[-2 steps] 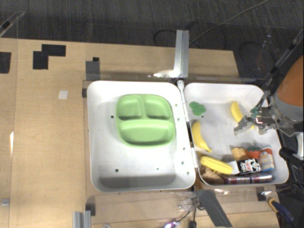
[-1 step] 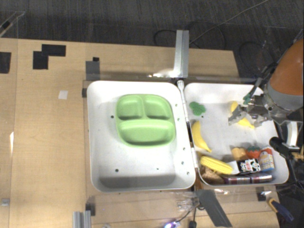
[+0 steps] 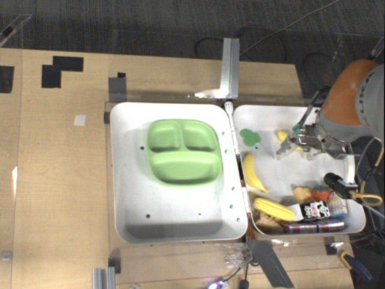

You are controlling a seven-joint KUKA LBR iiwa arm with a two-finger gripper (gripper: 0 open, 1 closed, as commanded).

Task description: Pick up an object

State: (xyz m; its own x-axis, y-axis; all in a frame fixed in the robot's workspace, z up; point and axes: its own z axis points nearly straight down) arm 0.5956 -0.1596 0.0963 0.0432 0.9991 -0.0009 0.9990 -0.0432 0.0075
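Nearest the camera, along the front wall of the right bin (image 3: 361,221), lies a crowded row: a corn cob (image 3: 274,209), a small black-and-white carton (image 3: 314,210), a dark marker-like stick (image 3: 314,226) and some orange and red bits (image 3: 313,193) behind them. A banana (image 3: 252,173) lies just behind the corn, close to the wall shared by the two bins, and a small green toy (image 3: 250,138) sits farther back near that same wall.

The thing closest to the gripper (image 3: 292,142) is a small yellow object (image 3: 281,136) in the back half of the right bin, just left of the fingers (image 3: 283,151). The fingers hang low over the white floor with their tips apart, and nothing sits between them; whether they touch the yellow object cannot be told. The grey arm with its orange band (image 3: 346,98) comes in from the right over the bin's rim.

The left bin (image 3: 126,179) holds a green divided plate (image 3: 183,150) lying flat, a little back of centre and well apart from the gripper. Both bins rest on the wooden desk (image 3: 54,179), with a metal post (image 3: 230,65) standing behind their shared wall.
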